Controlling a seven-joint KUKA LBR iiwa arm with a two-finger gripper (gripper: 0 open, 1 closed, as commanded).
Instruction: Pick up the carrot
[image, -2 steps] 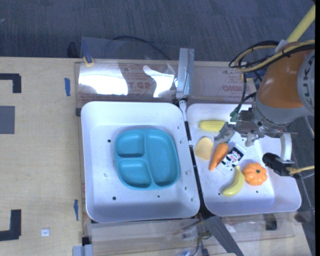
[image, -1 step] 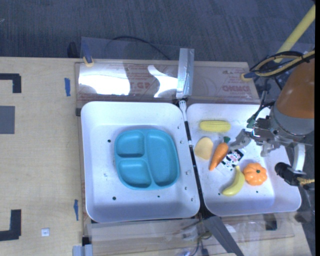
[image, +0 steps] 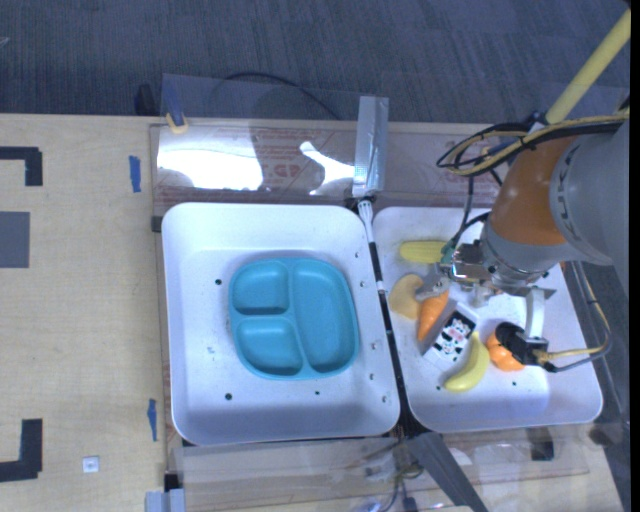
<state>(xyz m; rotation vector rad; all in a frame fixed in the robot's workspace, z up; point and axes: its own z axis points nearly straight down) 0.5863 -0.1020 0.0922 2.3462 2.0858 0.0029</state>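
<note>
**A:** What is the setting?

**B:** A pale wooden surface (image: 80, 300) seen from above at a slant, with dark grey floor (image: 300, 40) beyond its far edge. Two shallow white bins stand on it side by side, meeting along a narrow seam.

**A:** Where is the robot's hand?

**B:** The hand (image: 447, 282) hangs over the right bin (image: 570, 400), towards its left half. It sits below a grey arm (image: 590, 200) with an orange band that reaches in from the right. The wrist covers it from above, so I cannot tell whether it is wide or narrow.

**A:** And the carrot?

**B:** The carrot (image: 431, 318) lies tilted in the right bin, just below and left of the hand. Its upper end is right at the hand, but I cannot tell whether they touch.

**A:** What lies around it?

**B:** A pale yellow piece (image: 405, 297) rests against the carrot's left side. A small black-and-white box (image: 451, 336) sits against its lower right. Below the box lies a banana (image: 468, 369), and just right of the banana there is a small orange item (image: 506, 360). A yellow piece (image: 421, 252) lies nearer the far wall, above the hand's left side.

**A:** And the other bin?

**B:** The left bin (image: 190, 380) holds a blue divided plate (image: 294, 316) with three compartments, near its middle.
</note>
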